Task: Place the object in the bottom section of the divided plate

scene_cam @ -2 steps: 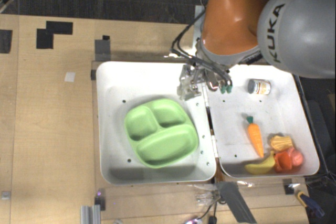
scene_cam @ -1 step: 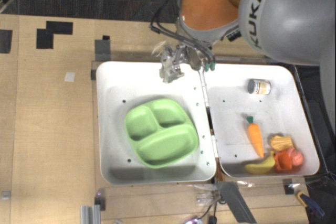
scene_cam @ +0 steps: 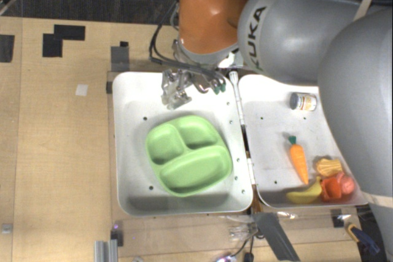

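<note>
Grey arm reaches over the left bin, where the green divided plate sits with all sections bare. Its claw hangs above the bin's far edge (whether its grip is wide or narrow I cannot tell). Over in the right bin lie a carrot, banana, tomato and small jar.

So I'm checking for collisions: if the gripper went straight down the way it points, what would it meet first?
Probably the bare floor of the left bin, just behind the green divided plate; the gripper looks clear of the plate, though depth is uncertain.
</note>
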Available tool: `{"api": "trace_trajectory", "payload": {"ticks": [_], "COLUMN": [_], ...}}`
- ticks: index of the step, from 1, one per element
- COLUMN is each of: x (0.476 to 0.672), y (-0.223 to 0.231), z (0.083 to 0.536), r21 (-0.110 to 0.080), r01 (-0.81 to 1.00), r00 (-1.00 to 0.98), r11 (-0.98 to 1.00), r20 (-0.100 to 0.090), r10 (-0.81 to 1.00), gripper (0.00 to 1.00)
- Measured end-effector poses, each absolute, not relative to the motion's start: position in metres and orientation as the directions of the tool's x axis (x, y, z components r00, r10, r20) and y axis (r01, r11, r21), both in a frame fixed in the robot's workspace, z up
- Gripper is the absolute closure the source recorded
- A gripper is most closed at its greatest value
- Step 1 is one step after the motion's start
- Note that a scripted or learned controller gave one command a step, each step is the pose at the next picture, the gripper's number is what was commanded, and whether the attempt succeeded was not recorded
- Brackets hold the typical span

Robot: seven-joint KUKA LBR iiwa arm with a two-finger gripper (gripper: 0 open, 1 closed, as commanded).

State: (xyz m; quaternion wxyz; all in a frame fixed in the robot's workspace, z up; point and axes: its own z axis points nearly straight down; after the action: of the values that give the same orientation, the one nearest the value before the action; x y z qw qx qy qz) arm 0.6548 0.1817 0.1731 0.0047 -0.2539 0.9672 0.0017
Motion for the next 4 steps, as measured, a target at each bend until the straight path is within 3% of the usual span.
{"api": "trace_trajectory", "payload": {"ticks": [1, 2, 3, 4], "x": [0.562, 0.562, 0.506, 0.508], "y": [0.152, 0.152, 0.133, 0.135], "z": [0.263, 0.262, 0.237, 0.249], "r21": [-0.002, -0.001, 0.002, 0.004], "r01": [-0.571, -0.571, -0.054, -0.058], "r00": [-0.821, -0.821, -0.999, -0.998], "r11": [0.821, 0.821, 0.999, 0.998], "r20": [-0.012, -0.011, -0.005, -0.013], "r10": [-0.571, -0.570, -0.054, -0.058], "gripper": [1.00, 0.00, 0.00, 1.00]}}
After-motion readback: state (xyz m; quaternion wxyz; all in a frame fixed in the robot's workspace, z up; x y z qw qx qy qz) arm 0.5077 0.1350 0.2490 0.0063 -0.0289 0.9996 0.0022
